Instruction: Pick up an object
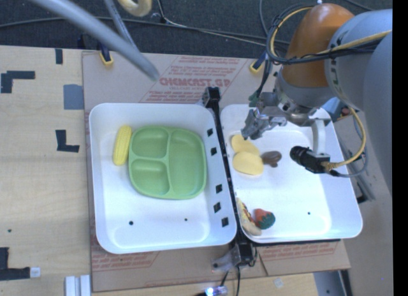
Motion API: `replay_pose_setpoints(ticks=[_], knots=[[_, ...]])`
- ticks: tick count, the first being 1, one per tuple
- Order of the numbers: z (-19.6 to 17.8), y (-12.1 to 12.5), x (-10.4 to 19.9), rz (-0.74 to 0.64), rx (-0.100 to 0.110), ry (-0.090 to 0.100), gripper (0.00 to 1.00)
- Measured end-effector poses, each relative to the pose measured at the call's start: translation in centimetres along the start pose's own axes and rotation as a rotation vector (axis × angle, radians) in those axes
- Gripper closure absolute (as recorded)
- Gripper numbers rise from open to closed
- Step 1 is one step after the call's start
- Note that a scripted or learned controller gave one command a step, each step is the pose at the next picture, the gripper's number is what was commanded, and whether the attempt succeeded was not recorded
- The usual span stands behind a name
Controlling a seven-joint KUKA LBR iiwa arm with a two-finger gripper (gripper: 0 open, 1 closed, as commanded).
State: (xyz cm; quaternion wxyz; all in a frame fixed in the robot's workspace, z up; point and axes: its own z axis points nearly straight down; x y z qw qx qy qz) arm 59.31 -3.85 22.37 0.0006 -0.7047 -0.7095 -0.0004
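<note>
Camera view: gripper (254, 124) over right bin (331, 208), just above yellow pieces (247, 157); open or closed, cannot tell. Brown item (272, 157) beside them; red-green toy (264, 219) near front wall. Left bin (108, 224): green tray (167, 162), corn (122, 145).

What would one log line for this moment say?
end effector: above right bin, over yellow pieces | grasp: unclear | left bin: green tray, corn cob

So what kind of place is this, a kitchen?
More likely a robot test bench: an arm trailing cables reaches over two white bins holding toy food, such as a corn cob and a green tray.
</note>
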Motion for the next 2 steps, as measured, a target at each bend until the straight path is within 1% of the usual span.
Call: replay_pose_setpoints(ticks=[1,2], knots=[[-0.9,0.3,5.7,0.0,0.001,0.0,1.0],[-1.5,1.2,11.5,-0.001,0.0,0.0,1.0]])
